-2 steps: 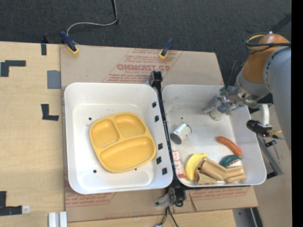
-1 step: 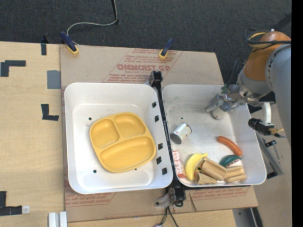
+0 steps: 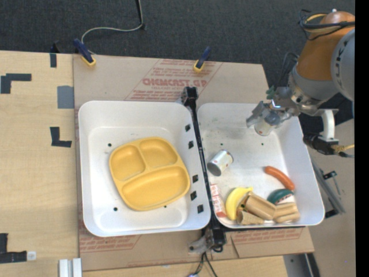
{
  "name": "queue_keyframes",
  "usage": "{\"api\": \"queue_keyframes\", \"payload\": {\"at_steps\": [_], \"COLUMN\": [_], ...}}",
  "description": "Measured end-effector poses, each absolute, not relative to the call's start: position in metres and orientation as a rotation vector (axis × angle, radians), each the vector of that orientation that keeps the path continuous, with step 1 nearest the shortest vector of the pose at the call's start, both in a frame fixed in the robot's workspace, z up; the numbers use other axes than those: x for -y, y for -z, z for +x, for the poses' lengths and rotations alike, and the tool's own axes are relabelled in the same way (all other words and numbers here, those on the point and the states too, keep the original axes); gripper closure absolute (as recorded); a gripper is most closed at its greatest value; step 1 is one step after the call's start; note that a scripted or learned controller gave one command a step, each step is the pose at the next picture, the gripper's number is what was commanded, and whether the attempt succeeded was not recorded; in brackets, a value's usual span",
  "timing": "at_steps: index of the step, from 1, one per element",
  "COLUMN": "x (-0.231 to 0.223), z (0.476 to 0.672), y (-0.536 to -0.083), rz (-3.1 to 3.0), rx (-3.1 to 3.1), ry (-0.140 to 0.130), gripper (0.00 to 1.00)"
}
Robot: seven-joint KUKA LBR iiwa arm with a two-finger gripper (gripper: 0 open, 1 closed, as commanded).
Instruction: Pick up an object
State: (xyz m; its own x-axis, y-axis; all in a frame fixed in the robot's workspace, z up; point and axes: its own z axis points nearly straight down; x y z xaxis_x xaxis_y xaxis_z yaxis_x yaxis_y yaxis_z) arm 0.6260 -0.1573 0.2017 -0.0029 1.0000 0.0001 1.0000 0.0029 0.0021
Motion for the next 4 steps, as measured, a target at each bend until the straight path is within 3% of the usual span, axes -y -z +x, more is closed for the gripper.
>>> {"api": "queue_keyframes", "payload": {"at_steps": [1,2,3,4], "x": [0.090,0.016,-0.045,-0.073], "z": [0.561,0.534,0.513,0.531], "y": [-0.231,-0.256,-0.261,-0.281], "rz": [2.219,2.219,2.219,2.219], "rx": [-2.225,-2.226,-2.227,-2.226], "ry": [0.000,0.001,0.001,0.001], "gripper": [1.00,1.00,1.00,1.00]}}
